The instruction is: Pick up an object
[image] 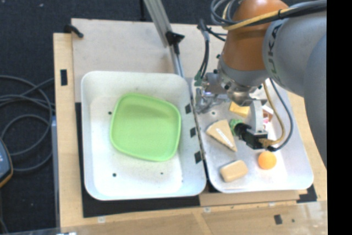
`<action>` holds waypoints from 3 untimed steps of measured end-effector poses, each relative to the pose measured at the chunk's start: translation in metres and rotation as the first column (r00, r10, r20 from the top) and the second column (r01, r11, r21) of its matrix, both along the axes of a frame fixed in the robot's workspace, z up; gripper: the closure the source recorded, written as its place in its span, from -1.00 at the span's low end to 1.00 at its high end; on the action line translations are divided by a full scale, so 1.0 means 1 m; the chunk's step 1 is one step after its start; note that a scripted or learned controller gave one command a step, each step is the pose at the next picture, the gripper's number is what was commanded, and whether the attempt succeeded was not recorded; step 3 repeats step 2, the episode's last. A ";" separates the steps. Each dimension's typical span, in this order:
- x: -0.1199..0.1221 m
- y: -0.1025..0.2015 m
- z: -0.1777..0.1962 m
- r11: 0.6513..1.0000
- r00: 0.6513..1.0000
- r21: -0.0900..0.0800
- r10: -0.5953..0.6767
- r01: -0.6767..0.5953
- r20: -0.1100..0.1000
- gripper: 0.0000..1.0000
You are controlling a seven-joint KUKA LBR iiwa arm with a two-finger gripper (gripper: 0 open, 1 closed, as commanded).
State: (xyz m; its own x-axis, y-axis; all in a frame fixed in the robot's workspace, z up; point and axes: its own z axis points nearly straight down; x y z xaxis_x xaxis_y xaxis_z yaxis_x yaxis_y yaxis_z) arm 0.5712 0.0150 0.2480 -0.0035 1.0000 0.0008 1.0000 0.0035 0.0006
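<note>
Arm: grey KUKA arm with orange band, reaching over the right bin [300, 170].
Gripper [204, 97]: low at the right bin's inner edge, near the divider; finger spread cannot be told, and no object is seen in its grasp.
Cream wedge [221, 134]: just below and right of the gripper, lying apart from it.
Tan block [234, 170]: further below, past the wedge.
Orange ball [267, 159]: lower right of the gripper, beside the block.
Green plate [146, 126]: left of the gripper, in the left bin [96, 176].
</note>
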 end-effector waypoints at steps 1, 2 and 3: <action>0.010 0.047 0.005 1.000 1.000 0.000 0.000 0.000 0.000 1.00; 0.009 0.044 0.005 1.000 1.000 -0.001 -0.003 0.003 0.000 -1.00; 0.009 0.044 0.005 1.000 1.000 -0.001 -0.003 0.003 0.000 -1.00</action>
